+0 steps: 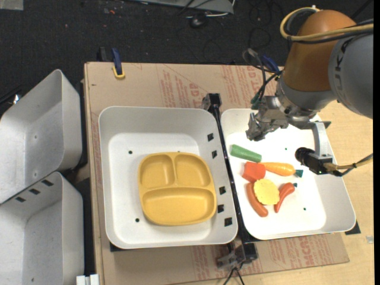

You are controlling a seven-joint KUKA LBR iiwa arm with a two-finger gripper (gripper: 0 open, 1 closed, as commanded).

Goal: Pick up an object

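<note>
1. A green toy vegetable point(246, 153), shaped like a short cucumber or bean, lies flat on the floor of the right-hand white bin point(338, 218). It sits toward the bin's left side, and its long axis runs from upper left to lower right.
2. The gripper point(256, 129) hangs above the upper left part of the same bin. The green piece lies just below it in the view and slightly to the left, which makes it the nearest toy to the gripper.
3. The dark gripper tip is seen at an angle, so I cannot tell whether the fingers are spread or closed. Nothing is visible held in them.
4. Judged from this layout, a short drop down and slightly left would put the gripper over the green piece. A grip across its narrow width, at right angles to its long axis, looks most workable.
5. The other toys crowd together just below the green piece:
   - an orange carrot point(279, 169)
   - a red-orange block point(254, 171)
   - a yellow round piece point(266, 191)
   - a red chilli point(284, 195)
   - a reddish sausage shape point(256, 204)
6. The left-hand white bin point(113, 135) holds a yellow divided plate point(177, 189), well apart from the gripper.
7. Both bins rest on a brown desk point(166, 82).
</note>
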